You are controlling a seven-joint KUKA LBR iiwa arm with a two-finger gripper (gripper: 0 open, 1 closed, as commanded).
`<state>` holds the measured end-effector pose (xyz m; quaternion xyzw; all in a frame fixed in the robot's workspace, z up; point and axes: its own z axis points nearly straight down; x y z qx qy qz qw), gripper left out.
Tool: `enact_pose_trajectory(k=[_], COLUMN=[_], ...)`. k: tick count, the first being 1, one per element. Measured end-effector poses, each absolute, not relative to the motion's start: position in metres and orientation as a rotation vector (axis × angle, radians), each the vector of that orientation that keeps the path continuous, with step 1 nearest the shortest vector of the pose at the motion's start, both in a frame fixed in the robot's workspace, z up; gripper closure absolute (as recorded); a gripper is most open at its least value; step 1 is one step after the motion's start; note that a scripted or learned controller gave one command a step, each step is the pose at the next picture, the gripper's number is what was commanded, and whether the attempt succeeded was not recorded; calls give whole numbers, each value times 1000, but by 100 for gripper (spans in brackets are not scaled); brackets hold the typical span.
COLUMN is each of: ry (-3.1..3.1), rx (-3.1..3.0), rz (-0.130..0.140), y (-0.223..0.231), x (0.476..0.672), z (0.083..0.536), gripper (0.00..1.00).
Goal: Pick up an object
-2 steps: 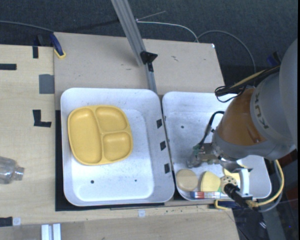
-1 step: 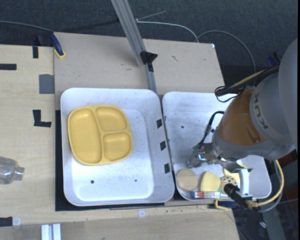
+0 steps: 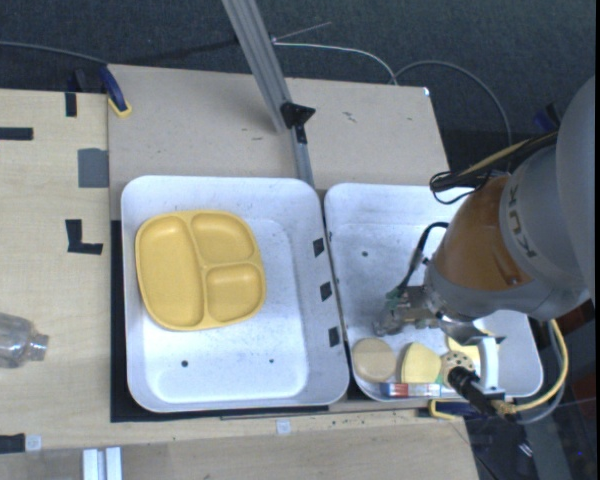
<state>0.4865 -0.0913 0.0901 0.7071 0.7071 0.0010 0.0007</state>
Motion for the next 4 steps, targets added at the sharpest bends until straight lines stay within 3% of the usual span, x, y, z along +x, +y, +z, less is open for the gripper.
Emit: enact_pose_trajectory(k=[4], ry=[2219], rx=[2219], rz=[3], y=[-90], x=[486], z=[90], gripper=[100])
